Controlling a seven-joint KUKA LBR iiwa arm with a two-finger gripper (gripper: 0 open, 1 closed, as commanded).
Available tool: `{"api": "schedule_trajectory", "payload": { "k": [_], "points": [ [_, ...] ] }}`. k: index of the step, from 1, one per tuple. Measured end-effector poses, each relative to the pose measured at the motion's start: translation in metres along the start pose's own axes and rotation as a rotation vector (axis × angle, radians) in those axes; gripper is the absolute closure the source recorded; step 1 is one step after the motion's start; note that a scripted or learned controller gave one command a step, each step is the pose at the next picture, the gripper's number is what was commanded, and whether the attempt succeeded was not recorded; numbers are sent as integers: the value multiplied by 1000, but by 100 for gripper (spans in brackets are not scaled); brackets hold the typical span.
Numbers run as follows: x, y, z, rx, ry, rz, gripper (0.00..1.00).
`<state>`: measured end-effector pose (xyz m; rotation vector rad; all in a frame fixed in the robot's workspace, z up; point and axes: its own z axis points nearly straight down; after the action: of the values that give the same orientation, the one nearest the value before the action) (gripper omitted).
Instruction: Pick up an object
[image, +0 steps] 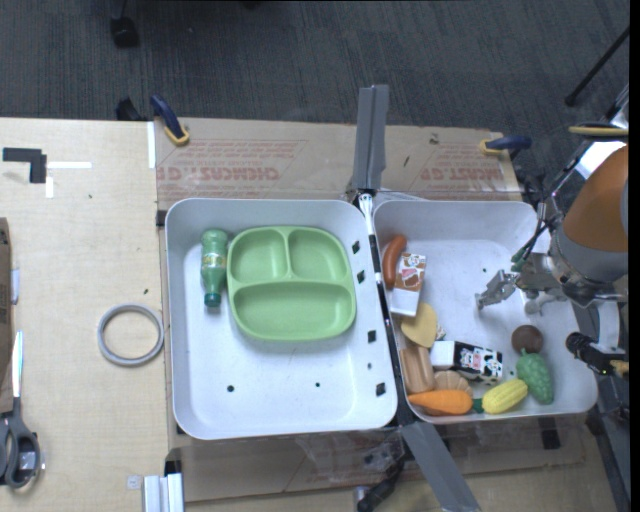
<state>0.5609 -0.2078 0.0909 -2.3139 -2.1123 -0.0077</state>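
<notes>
The tool (497, 292) is seen at the frame's right over the right bin (455, 225), slightly parted, with nothing held.

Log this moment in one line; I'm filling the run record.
gripper: over right bin, nothing held | nearest: brown ball | tray, bottle: left bin | pick: not done
</notes>
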Motion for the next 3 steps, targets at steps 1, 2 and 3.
{"api": "schedule_trajectory", "payload": {
  "k": [1, 2, 3],
  "points": [
    [1, -85, 0, 0, -9, -3, 0],
    [1, -85, -8, 1, -8, 0, 100],
    [22, -81, -148, -3, -11, -25, 100]
  ]
}}
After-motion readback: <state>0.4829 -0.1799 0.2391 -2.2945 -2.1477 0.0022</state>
